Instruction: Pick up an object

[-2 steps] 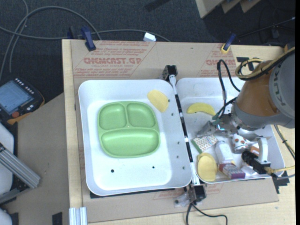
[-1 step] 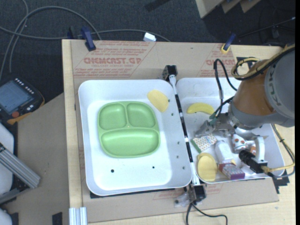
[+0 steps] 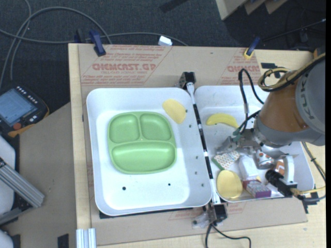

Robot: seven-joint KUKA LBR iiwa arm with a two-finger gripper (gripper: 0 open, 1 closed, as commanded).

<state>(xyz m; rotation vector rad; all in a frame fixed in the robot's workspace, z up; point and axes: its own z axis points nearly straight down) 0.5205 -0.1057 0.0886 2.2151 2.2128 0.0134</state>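
The arm's jaws point(image 3: 239, 148) sit low in the right bin point(image 3: 220, 98); how wide they stand, I cannot tell. Just above them lies a curved glossy banana point(image 3: 222, 120), below them a smooth round yellow disc point(image 3: 229, 184).

Glossy white plastic bins point(image 3: 98, 118), smooth matt green plastic tray point(image 3: 140, 142), printed brown cardboard bench top point(image 3: 124, 66)

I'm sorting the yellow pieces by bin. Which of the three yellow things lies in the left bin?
The pale yellow oval piece, beside the green tray's upper right corner. The banana and the round yellow disc both lie in the right bin.
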